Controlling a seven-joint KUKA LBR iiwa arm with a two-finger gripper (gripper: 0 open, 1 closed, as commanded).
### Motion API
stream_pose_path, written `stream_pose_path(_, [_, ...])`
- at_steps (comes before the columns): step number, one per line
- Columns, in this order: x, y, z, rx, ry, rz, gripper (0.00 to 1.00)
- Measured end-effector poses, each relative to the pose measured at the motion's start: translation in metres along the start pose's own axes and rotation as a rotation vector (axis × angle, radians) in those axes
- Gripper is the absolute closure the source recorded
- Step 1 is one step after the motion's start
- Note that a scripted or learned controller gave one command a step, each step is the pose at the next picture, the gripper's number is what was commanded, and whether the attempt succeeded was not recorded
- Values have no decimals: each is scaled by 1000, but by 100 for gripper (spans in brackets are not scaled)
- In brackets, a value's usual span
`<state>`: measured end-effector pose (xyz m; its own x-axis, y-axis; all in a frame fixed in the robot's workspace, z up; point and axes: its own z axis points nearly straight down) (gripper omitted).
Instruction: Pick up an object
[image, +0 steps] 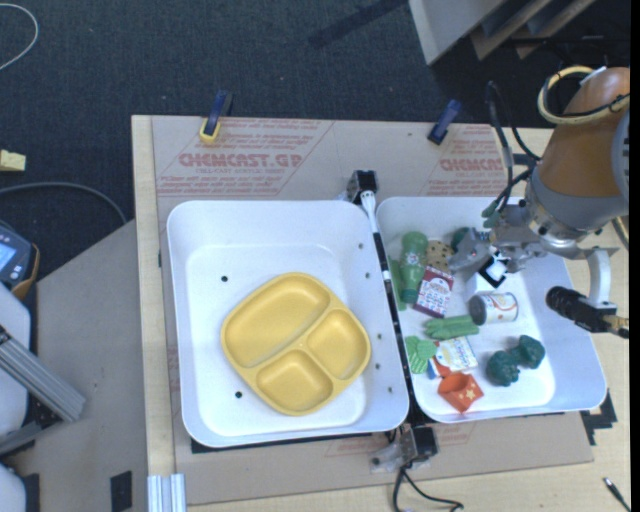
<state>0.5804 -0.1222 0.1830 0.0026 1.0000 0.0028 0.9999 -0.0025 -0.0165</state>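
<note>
The right bin (575, 375) holds several small items: a green bottle (411, 265), a tan speckled cube (436, 251), a red and white packet (433, 294), a white can (497, 307), a green pod (451, 327), a dark green broccoli toy (515, 362) and a red carton (460, 391). My gripper (480, 258) hangs low over the bin's upper middle, just right of the cube and above the white can. Its dark tip hides whatever lies directly beneath it.
The left bin (200, 250) holds a yellow divided plate (295, 343). A black clip (361, 186) sits where the two bins meet at the back. The grey arm with its orange band (590, 120) comes in over the right bin's far right corner.
</note>
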Motion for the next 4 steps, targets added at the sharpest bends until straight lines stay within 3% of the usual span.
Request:
stream_pose_path(1, [0, 3, -8, -15, -2, -2, 0])
stream_pose_path(2, [-5, 10, 51, -11, -1, -2, 0])
stream_pose_path(3, [-8, 15, 76, -33, -9, -2, 0])
stream_pose_path(4, [-9, 17, 65, -41, -14, -1, 100])
